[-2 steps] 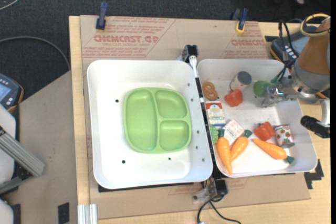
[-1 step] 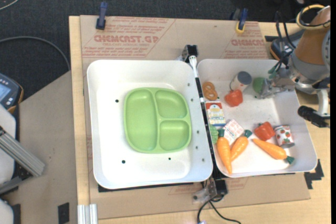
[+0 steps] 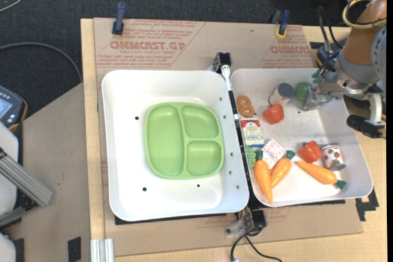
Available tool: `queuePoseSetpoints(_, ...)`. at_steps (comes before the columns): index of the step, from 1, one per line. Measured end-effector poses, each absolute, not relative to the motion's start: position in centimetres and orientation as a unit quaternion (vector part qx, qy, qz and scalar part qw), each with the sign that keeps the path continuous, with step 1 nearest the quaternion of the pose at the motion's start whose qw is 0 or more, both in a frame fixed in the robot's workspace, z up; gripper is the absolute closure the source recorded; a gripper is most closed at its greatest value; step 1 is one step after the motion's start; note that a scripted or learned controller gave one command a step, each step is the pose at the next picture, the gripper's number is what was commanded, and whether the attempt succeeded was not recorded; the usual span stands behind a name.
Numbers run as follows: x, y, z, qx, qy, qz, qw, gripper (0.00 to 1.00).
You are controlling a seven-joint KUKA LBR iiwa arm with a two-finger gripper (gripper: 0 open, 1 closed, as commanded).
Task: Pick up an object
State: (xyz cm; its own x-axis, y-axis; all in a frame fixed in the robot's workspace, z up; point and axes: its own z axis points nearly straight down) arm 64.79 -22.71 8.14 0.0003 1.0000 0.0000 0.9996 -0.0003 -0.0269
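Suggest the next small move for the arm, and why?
Probably ease the pincer straight down onto the green ball at the right bin's far end. It hangs right beside that ball and nothing shows in its grip; the carrots lie much nearer the front.

arm (image 3: 362, 49): grey casing | orange band above wrist | black cables | dark metal gripper (image 3: 312, 100)

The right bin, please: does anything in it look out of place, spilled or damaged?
Nothing stands out. The toy food lies loose in the right bin: carrots, a pretzel, a small carton. The green plate sits flat in the left bin.
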Motion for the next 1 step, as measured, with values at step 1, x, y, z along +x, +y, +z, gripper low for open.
queuePoseSetpoints(1,64.77,-15.57,10.07,-0.706,-0.709,0.0036,0.005,1.00)
